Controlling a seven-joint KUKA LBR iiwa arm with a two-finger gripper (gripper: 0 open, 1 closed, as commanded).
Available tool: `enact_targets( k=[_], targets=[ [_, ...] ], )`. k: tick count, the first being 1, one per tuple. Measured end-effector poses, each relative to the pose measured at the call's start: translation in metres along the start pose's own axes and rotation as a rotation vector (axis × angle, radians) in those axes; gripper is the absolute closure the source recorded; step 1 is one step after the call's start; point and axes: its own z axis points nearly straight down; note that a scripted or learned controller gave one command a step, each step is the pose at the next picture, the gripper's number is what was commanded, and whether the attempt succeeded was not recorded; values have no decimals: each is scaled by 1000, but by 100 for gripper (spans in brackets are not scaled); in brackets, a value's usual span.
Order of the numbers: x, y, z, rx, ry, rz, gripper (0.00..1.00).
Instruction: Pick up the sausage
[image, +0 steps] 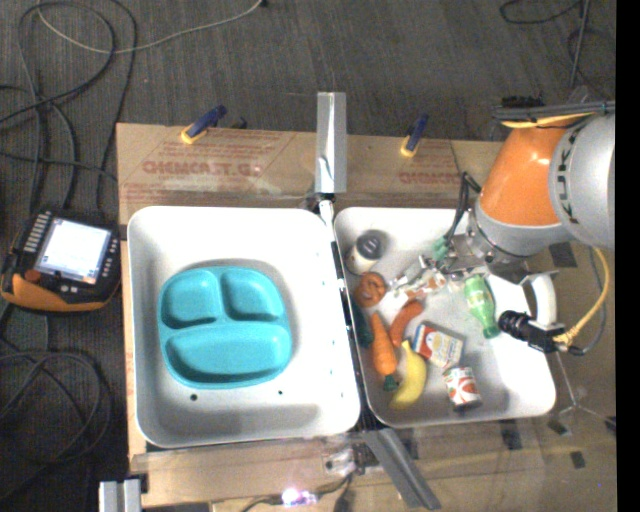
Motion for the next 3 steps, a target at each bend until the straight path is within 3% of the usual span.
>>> enact_targets(
  k=[1, 2, 3],
  targets=[
    [18, -19, 72, -3, 0, -19, 0],
    [18, -19, 72, -3, 0, -18, 0],
    [15, 47, 64, 0, 1, -127, 0]
  ],
)
